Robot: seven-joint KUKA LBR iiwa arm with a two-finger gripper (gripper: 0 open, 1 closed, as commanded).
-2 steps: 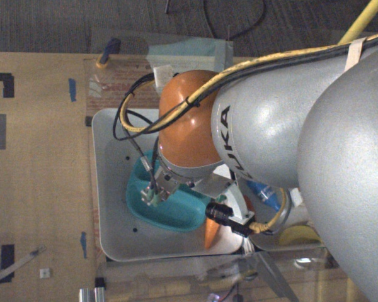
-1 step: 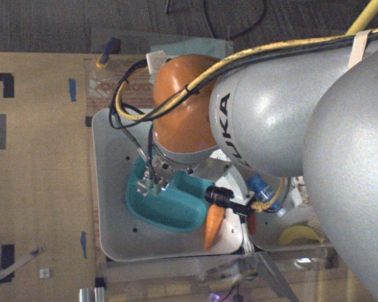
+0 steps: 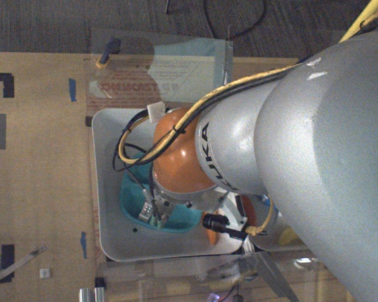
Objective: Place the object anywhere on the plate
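A teal plate (image 3: 133, 201) lies in the white bin (image 3: 107, 168), mostly covered by the arm. The arm's orange band (image 3: 176, 156) and grey wrist hang right over the plate. My gripper (image 3: 152, 214) points down onto the plate's near part, and the wrist hides its tips. An orange and red object (image 3: 247, 211) shows at the right of the wrist, partly hidden by a black part and cables. Whether anything sits in the gripper is hidden.
The bin's far and left walls are in sight, with bare white floor (image 3: 113, 238) near its front left corner. A clear plastic sheet (image 3: 176, 74) lies beyond the bin. Blue tape marks (image 3: 72, 90) dot the wooden bench. A yellow cable loops around the wrist.
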